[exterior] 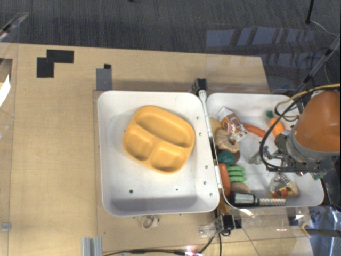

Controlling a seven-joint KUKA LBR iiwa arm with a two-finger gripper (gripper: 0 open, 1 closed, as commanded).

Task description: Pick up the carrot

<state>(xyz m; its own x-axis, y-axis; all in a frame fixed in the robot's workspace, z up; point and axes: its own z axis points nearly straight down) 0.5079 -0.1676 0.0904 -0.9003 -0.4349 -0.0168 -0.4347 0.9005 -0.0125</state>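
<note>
Orange is the first thing you notice: the arm's orange band (318, 119) hangs over the right bin (250, 101), and the carrot (254, 130) lies in that same bin, a bit left of the arm's wrist, with its tip tucked near a small printed packet (232, 125). The hand (281, 169) sits below the wrist, low over the bin floor among cables, and honestly I can't tell how wide it is or whether it's got anything; the grey body and wires hide that part. It looks to be just above a small patterned item (284, 190) near the bin's front wall, well apart from the carrot.

Along the bin's left side there's a pile of toy food: a teal piece (228, 157), something green and ribbed (235, 173), a red bit (224, 179), and a dark flat thing (242, 199) at the front.

Over in the left bin (114, 196) sits a yellow three-compartment tray (159, 138), tilted a little. Both bins rest on the tan table (48, 159).
</note>
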